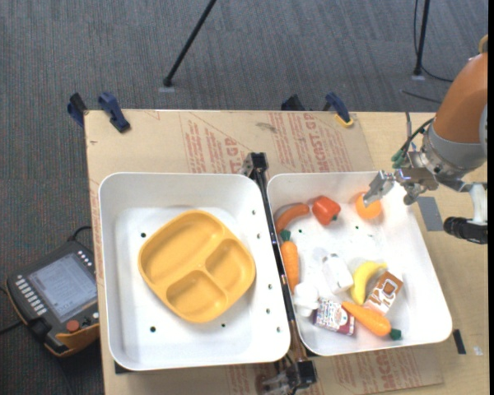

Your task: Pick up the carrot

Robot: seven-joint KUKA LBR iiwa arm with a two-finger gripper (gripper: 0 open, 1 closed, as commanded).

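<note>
- The cardboard sheet (230,142) that covers the bench under the bins carries red printed lettering in several spots, set at angles and reversed or upside down; none of it can be made out as words.
- The small brown carton (384,291) and the dark red pouch (334,317) in the right bin have printed faces, too small to read.

Orange carrot (290,262), yellow divided plate (197,265) (plain, unpatterned), white bins (115,220).
</note>
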